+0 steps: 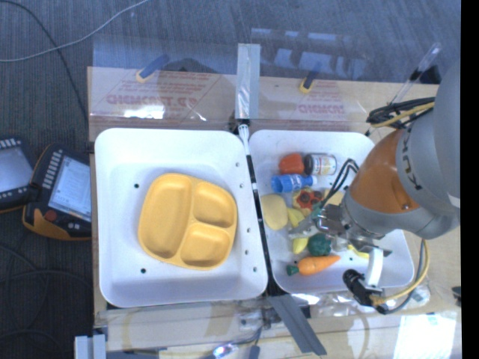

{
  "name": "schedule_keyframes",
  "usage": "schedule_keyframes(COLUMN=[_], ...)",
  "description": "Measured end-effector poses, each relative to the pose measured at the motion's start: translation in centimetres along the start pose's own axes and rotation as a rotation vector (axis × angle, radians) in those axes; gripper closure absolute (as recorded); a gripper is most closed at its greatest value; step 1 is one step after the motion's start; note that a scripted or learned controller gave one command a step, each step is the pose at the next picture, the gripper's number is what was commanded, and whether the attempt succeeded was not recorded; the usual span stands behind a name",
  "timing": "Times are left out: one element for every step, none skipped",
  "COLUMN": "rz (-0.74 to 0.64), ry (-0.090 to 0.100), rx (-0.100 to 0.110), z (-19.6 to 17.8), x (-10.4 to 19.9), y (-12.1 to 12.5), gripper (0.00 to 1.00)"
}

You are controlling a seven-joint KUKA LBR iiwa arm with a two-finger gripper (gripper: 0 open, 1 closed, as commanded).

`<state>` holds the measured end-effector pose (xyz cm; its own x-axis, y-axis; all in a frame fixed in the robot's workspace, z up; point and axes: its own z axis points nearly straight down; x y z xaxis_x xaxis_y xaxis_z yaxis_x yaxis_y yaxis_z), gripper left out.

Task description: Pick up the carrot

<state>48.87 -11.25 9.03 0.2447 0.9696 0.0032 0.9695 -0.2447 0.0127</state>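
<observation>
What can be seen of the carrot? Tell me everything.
The carrot is a small orange toy, plastic-looking, with a green stub at its left end. It lies flat, nearly level with the front wall of the right bin, tip pointing right. A dark green piece sits just behind it, and the gripper hangs above that cluster, not holding it.

The arm (pixel 441 163) is seen entering from the right side of the camera view, its grey body bent downward over the near right part of the scene. An orange band (pixel 378 182) is wrapped around it just above the wrist. The gripper (pixel 329 226) is pointed to the left and held low, with dark cables looped beside and beneath the wrist.
</observation>
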Motion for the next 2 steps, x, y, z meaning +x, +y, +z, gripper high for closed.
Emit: schedule_keyframes(rz=[0.004,0.002], ry=[-0.006,-0.007], rx=[0.015,0.019], z=[-5.67,-6.46], x=[-5.33,-5.26], y=[0.84,0.85], gripper=[0.00,1.00])
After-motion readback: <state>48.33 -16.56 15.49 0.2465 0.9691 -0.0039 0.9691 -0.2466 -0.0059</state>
